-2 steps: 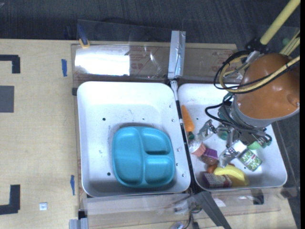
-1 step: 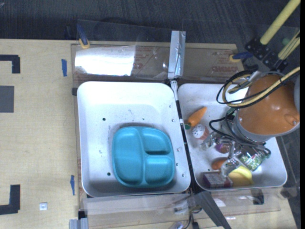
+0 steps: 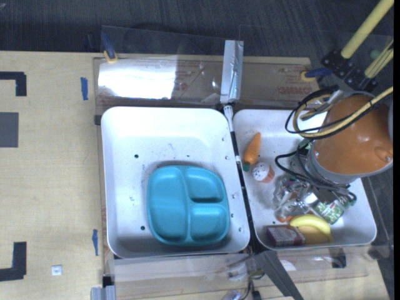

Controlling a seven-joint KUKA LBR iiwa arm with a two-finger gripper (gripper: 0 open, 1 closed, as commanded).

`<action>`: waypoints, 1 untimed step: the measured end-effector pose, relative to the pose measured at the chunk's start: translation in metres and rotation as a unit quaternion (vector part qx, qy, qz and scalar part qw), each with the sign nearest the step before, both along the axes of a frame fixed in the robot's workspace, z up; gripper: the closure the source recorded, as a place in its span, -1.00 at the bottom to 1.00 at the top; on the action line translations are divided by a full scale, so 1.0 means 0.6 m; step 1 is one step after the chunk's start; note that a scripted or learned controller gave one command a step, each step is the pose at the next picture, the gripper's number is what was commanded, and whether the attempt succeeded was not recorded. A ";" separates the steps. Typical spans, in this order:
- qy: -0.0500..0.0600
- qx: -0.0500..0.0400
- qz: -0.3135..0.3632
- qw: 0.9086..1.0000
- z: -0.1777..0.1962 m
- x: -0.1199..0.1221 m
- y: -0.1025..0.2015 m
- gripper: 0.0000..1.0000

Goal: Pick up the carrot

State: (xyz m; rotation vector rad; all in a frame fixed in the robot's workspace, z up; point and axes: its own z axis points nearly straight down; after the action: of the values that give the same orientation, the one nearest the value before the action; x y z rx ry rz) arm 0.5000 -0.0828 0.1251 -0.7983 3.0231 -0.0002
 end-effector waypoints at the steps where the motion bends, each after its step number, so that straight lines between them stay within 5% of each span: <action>1: 0.003 0.000 -0.056 0.998 0.102 0.070 0.042 1.00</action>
State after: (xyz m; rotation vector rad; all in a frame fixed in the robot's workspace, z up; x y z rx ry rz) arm 0.5419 -0.0577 0.1864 -0.6277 3.0700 -0.0002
